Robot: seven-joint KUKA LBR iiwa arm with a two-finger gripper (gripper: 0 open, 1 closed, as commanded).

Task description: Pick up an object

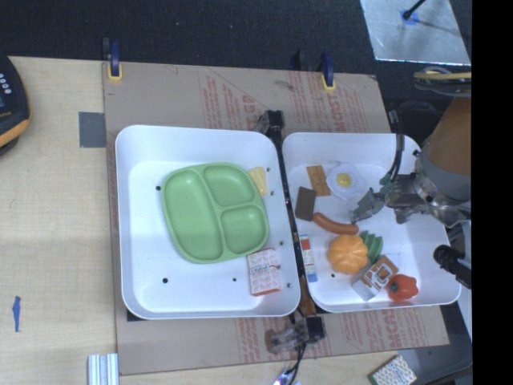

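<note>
Well, the gripper hangs low over the right bin, its fingers spread apart with nothing between them, tips just above the sausage and beside the fried egg. My guess is that it stands open to drop around the sausage, since the orange pumpkin looks too bulky.

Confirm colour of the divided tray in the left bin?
Light green; the divided tray shows clearly in the camera view.
</note>
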